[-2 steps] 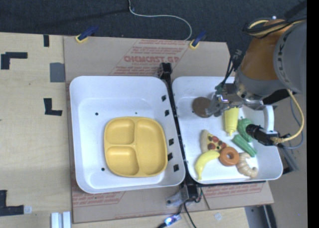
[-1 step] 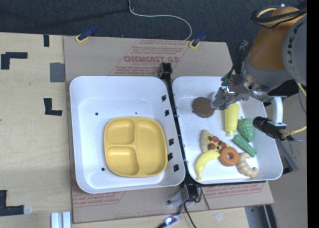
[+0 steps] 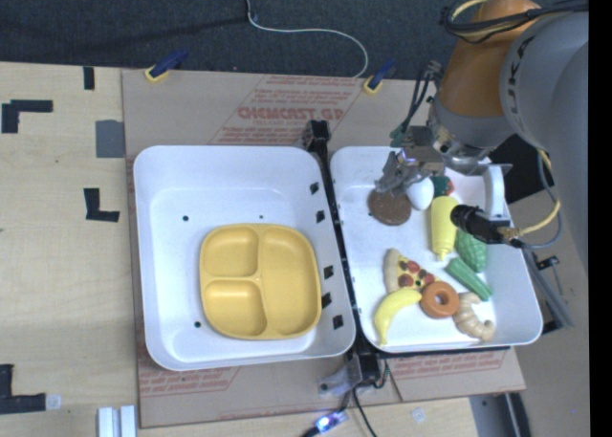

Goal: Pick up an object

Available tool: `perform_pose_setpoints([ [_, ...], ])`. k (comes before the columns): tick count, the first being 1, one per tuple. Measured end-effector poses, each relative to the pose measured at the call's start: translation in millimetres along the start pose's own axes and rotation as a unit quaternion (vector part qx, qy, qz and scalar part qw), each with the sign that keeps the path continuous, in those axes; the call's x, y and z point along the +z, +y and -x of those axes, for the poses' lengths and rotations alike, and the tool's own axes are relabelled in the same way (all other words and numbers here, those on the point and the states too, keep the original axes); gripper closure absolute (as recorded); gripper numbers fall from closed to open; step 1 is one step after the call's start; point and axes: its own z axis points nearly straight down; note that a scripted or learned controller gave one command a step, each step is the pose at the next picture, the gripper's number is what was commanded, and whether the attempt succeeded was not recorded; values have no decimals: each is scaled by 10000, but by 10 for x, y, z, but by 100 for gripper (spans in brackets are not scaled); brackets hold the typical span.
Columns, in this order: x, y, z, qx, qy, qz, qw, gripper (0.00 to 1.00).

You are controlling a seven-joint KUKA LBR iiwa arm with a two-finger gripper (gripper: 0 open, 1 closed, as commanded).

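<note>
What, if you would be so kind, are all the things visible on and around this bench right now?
white bins: two, side by side on the cardboard
divided plate: one, yellow, in the left bin
brown disc: one, upper left of the right bin, under the gripper
egg: one, white, beside the disc
corn cob: one, yellow, right bin centre
green vegetable: one, right of the corn
pizza slice: one, yellow with red spots, below the corn
doughnut: one, orange-brown, lower right bin
banana: one, yellow, front of the right bin
cable: one, white, on the dark cloth behind
arm: one, grey with orange band, from the right
gripper: one, low over the brown disc
</note>
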Motion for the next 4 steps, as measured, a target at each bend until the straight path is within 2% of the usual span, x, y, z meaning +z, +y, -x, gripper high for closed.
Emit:
perform_pose_setpoints([
  [1, -146, 344, -445, -4, 3, 12, 10000, 100],
  [2, -172, 255, -295, 28, -13, -4, 10000, 100],
  [4, 0, 319, -254, 24, -13, -10, 10000, 100],
])
